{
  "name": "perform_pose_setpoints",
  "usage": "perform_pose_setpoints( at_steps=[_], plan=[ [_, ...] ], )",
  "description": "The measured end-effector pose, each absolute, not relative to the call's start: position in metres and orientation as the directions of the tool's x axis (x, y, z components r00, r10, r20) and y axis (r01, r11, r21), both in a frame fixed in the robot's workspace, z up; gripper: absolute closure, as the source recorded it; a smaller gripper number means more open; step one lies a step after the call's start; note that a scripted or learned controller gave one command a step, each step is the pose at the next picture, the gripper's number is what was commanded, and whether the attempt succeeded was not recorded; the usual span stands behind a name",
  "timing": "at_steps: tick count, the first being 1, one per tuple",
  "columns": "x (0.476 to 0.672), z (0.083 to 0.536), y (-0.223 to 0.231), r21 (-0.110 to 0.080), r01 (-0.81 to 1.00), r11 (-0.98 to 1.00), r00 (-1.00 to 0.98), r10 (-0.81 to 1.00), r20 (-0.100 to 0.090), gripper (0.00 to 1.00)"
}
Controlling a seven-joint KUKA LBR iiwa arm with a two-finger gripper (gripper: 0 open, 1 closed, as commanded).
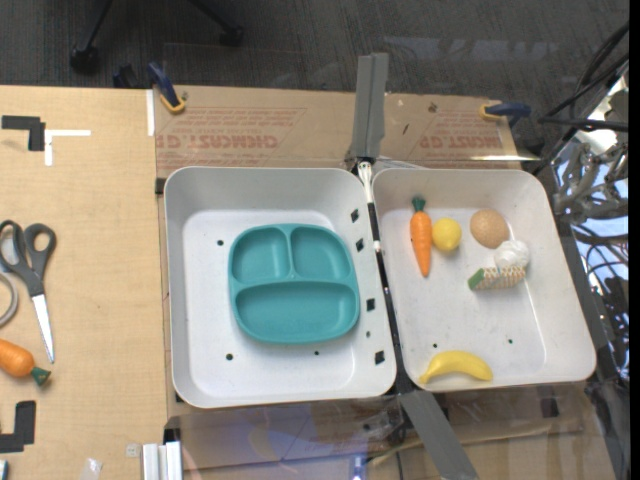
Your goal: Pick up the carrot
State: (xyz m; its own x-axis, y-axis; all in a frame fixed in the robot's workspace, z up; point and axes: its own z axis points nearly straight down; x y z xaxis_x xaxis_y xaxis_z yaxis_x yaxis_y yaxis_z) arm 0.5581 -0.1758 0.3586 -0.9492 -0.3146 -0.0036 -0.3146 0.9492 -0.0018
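An orange carrot (421,240) with a green top lies in the right bin (560,258), near its left wall, pointing toward the front. A small yellow lemon (447,234) touches its right side.
The right bin also holds a tan egg (489,229), a white garlic-like item (502,266) and a yellow banana (458,367) at the front. A teal divided plate (293,283) sits in the left bin (190,298). Scissors (32,278) and a second carrot (17,359) lie on the bench at left.
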Motion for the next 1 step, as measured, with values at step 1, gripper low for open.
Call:
perform_pose_setpoints(
  at_steps=[1],
  plan=[
    [0.5157,0.3410,-0.2186,0.000,-0.593,0.805,-0.805,-0.593,-0.002,1.00]
  ],
)
